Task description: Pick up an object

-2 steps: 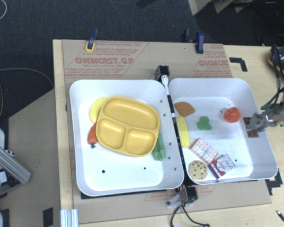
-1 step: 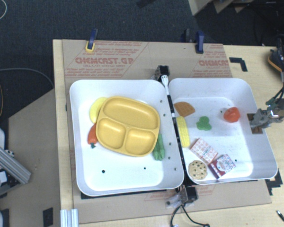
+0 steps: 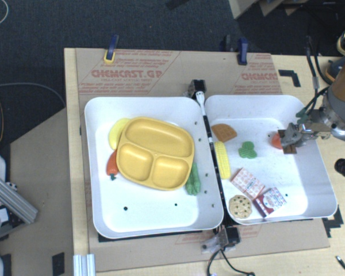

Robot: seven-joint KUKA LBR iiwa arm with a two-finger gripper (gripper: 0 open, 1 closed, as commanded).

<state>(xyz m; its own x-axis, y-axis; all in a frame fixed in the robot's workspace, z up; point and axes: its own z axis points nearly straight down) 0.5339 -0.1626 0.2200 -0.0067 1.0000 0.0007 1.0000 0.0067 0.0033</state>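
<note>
Camera view. Tabletop: cardboard-lined, two white bins. Jaws low in right bin; a red object touching them, grip state untellable. Risk: object beside, not between, jaws; lift comes up empty.

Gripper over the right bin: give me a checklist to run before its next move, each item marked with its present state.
1. Gripper is over the right bin: ok.
2. Small red object sits just beside the gripper: ok.
3. Red object held between the jaws: cannot tell.
4. Jaws open or shut: cannot tell.
5. Green object lies apart from the gripper: ok.
6. Cookie and snack packets lie apart from the gripper: ok.
</note>
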